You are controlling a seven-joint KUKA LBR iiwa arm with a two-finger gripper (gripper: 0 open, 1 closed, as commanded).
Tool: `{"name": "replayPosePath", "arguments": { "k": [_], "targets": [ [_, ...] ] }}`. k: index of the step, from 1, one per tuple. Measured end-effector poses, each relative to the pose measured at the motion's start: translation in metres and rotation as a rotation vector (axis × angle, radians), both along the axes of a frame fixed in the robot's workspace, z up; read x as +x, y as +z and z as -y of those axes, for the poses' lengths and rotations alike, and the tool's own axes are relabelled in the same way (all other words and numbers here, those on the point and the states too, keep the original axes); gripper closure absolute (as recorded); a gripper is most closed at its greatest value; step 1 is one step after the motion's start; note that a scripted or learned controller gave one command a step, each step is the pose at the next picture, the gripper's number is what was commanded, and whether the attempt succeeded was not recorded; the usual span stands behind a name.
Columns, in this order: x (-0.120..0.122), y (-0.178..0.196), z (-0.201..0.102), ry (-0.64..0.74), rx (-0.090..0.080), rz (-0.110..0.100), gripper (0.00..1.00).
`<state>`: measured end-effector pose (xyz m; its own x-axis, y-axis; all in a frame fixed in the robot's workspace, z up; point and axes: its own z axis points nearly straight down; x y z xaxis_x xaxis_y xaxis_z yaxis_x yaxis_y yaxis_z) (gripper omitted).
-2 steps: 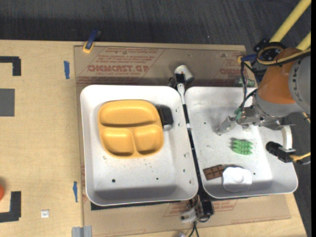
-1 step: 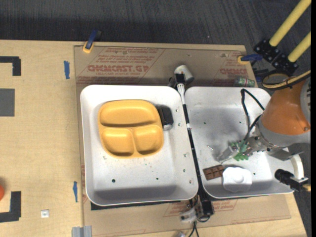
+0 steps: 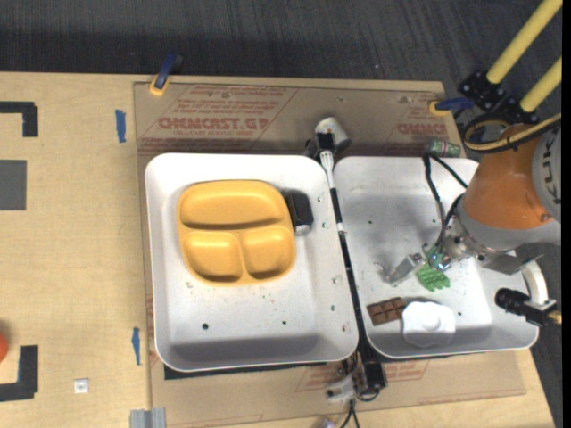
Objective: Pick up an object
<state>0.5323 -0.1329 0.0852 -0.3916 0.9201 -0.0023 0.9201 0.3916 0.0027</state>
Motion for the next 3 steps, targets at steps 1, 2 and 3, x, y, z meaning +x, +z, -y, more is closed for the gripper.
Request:
{"name": "replayPosePath", "arguments": {
  "k": [1,2,3],
  "targets": [
    [0.001,0.010,-0.001,-0.001,0.002,0.002,1.00],
    [0.001,0.010,-0.001,0.000,0.002,0.001,0.00],
    [-0.052,0.000,-0.019,0.085,0.001,0.000,0.00]
  ]
}}
